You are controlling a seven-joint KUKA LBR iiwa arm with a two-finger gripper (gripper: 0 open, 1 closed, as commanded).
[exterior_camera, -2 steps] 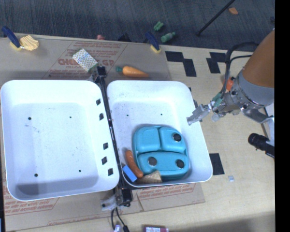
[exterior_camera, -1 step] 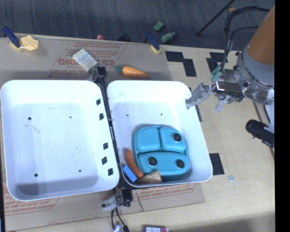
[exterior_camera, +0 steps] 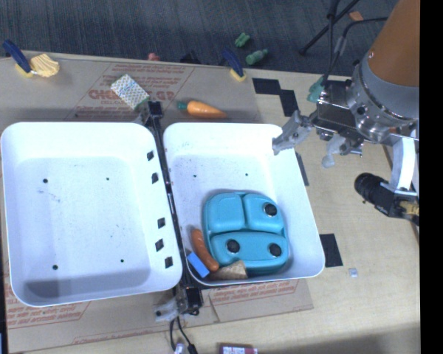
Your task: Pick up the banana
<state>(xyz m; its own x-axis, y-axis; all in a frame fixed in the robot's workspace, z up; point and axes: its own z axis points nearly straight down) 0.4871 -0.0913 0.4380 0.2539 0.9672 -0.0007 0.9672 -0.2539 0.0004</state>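
Note:
My gripper (exterior_camera: pixel 308 150) hangs above the right rim of the right bin (exterior_camera: pixel 295 190), its two grey fingers (exterior_camera: pixel 285 140) spread apart and nothing between them. In that bin lies a blue compartment tray (exterior_camera: pixel 245 231) at the front. Against the tray's left side sit an orange sausage-shaped piece (exterior_camera: pixel 201 246), a small blue block (exterior_camera: pixel 198 265) and a brown wedge (exterior_camera: pixel 233 271). The gripper is up and to the right of these things and touches none of them.
The left bin (exterior_camera: pixel 15 198) stands beside the right one. A toy carrot (exterior_camera: pixel 202 109) lies on the cardboard behind the bins. A pale yellow lump (exterior_camera: pixel 46 66) with a blue clip sits at the far left corner. A patterned card (exterior_camera: pixel 129 90) lies nearby.

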